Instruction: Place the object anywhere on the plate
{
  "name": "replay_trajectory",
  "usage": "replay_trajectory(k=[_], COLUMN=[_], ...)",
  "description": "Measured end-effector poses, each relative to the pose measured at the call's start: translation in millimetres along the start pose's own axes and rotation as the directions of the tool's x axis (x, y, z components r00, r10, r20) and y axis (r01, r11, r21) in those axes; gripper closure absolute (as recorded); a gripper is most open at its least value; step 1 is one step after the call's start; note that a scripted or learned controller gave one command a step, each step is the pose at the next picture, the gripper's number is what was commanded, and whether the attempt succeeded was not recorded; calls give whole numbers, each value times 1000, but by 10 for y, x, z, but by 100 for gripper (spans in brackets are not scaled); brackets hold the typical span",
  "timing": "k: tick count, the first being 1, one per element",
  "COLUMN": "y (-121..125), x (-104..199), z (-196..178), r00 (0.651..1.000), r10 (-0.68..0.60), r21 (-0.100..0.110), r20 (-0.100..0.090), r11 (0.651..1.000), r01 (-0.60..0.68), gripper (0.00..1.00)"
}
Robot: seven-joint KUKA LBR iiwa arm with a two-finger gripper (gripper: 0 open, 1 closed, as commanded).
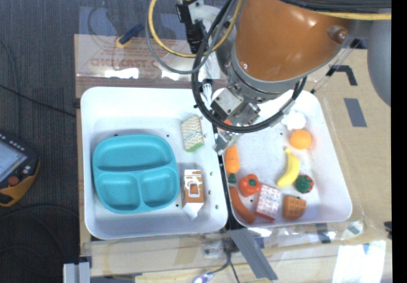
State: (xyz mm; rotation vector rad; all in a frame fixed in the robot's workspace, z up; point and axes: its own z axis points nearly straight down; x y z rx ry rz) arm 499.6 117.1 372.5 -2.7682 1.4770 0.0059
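Nearest your camera, the arm's orange band point(286, 21) is looming over the back of both bins and is screening most of the tooling beneath it. The gripper point(220, 142) is hanging under that band, right at the shared wall between the bins. You cannot tell whether it is released or clenched, and you are seeing nothing held in it.

The task is not naming its object, so you are judging by position. Two candidates are lying just beside the gripper: the patterned block point(192, 133) in the left bin point(89, 148), and the orange piece point(233, 159) in the right bin point(337, 167). Treat either as the likely target; you cannot tell which.

The plate point(133, 170), teal with three compartments, is sitting in the left bin with nothing on it, so the placing is not yet done. A carton point(193, 187) is standing just beside the plate's right edge.

Farther out in the right bin, a banana point(289, 169), an orange ball point(301, 139) and other toy foods are crowding together, so any pick there is risking a nudged neighbour.
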Motion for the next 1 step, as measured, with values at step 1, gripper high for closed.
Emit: replay_trajectory(k=[1], y=[70], x=[216], z=[70], r00=[941], r10=[-338], r21=[-1], r20=[1], r11=[941], r01=[338], gripper=[100])
